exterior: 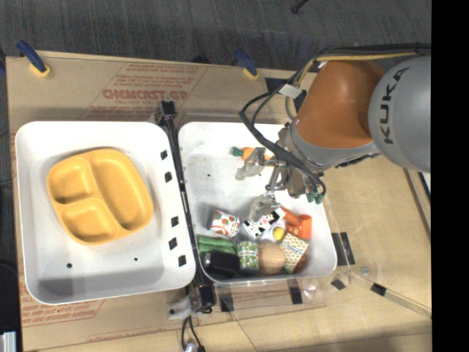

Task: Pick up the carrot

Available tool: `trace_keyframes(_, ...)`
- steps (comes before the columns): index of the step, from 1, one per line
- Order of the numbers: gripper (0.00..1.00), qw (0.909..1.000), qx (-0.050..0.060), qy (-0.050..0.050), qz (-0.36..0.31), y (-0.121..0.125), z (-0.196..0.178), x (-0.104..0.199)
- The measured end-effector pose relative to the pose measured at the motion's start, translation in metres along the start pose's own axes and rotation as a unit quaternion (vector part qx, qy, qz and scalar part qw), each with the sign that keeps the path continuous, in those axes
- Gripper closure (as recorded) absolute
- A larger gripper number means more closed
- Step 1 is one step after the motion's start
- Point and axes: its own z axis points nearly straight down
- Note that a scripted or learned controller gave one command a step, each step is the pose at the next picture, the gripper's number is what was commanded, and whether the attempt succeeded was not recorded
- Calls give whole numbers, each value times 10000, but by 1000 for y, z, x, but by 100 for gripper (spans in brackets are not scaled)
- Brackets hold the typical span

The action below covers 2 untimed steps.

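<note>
**Camera view: arm over the right bin, carrot by the far wall**

Camera view, looking down at a slant on the bench: two shallow white bins sit side by side on brown cardboard. The left bin (29, 218) holds a yellow divided plate (99, 194), lying toward its far-left part, three compartments facing up.

The right bin (196, 167) carries the clutter. The carrot (253, 152), small and orange with a green tip at its left end, lies near the bin's far edge, about midway along it. The grey arm with its orange band (333, 112) reaches in from the right, and the gripper (275, 185) hangs over the middle of the bin, just near-right of the carrot. One metal finger (249, 169) pokes out close beside the carrot; whether it touches, I cannot tell, and I cannot tell how far the fingers stand apart. Nothing sits visibly between them.

Along the bin's near edge lies a heap of small things: a white printed carton (224, 224), a black-and-white patterned piece (254, 228), an orange block (299, 223), a dark green item (217, 246), a round tan ball (270, 257) and a patterned packet (294, 251).
</note>
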Motion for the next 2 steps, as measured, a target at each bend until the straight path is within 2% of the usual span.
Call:
trace_keyframes(1, 0, 10000, 16, -42, 74, -72, -58, -40)
trace_keyframes(2, 0, 9975, -3, -10, -712, -92, -9, -88)
